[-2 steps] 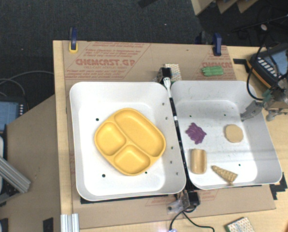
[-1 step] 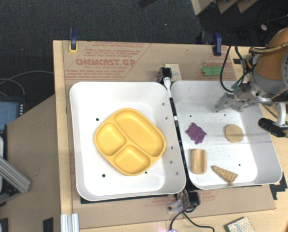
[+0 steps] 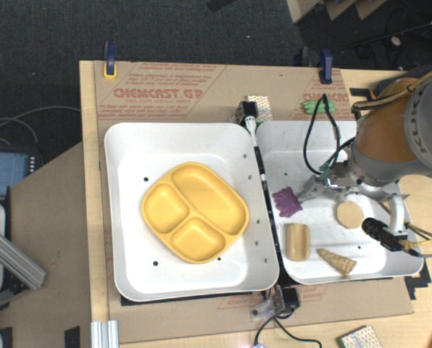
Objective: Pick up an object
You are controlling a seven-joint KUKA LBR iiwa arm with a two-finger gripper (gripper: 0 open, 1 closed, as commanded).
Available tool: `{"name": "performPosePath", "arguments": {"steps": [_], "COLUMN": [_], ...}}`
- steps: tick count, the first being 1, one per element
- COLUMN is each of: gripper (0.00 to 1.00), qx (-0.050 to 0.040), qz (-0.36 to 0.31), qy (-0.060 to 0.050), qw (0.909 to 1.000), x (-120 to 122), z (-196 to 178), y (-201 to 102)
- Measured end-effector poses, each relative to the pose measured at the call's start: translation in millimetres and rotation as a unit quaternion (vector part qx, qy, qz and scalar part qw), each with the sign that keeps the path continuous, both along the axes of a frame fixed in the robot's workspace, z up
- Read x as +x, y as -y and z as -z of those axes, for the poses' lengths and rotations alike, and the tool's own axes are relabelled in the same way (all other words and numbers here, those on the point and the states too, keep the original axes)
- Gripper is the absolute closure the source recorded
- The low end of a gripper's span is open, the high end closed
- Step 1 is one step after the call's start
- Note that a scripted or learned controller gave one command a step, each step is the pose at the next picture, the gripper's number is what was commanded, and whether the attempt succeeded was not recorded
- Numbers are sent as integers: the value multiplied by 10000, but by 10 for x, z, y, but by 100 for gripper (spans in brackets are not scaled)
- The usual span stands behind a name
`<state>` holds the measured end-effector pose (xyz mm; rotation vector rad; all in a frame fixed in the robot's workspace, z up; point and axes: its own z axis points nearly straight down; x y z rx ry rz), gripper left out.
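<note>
A brown board-covered bench (image 3: 165, 85) printed with red lettering is seen from above, set on a dark carpeted floor, with two blue clamps along its far edge. Two shallow white bins are borne side by side on it.

The gripper (image 3: 325, 183) is found low in the right bin (image 3: 379, 270), below the grey arm (image 3: 397, 133) and its orange band, which come in from the right. Its state cannot be told: the tip is hidden under the wrist and a loop of black cable, and nothing is seen to be held. It is placed just right of a purple object (image 3: 287, 201), which lies near the bin's left wall; whether the two touch cannot be made out.

Further out in the same bin, a round tan disc (image 3: 350, 214) is seen just below the wrist, a tan cylinder-like piece (image 3: 297, 241) lies below the purple object, and a cone-shaped piece (image 3: 337, 260) rests near the front wall. A black-tipped part of the arm (image 3: 379, 232) is seen beside the disc.

In the left bin (image 3: 129, 267), a yellow divided plate (image 3: 194, 211) with three compartments is laid flat near the middle, well apart from the gripper
</note>
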<state>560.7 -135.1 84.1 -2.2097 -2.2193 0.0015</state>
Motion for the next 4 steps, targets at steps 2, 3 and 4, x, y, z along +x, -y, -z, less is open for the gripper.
{"name": "performPosePath", "arguments": {"steps": [2, 3, 4], "gripper": [0, 100, 100], "qx": [-17, -37, -22], "qz": [27, 27, -14], "qy": [15, 52, 50], "qw": [10000, 10000, 10000], "x": [-308, -281, -21], "z": [-4, -110, 3], "y": [680, 695, 14]}}
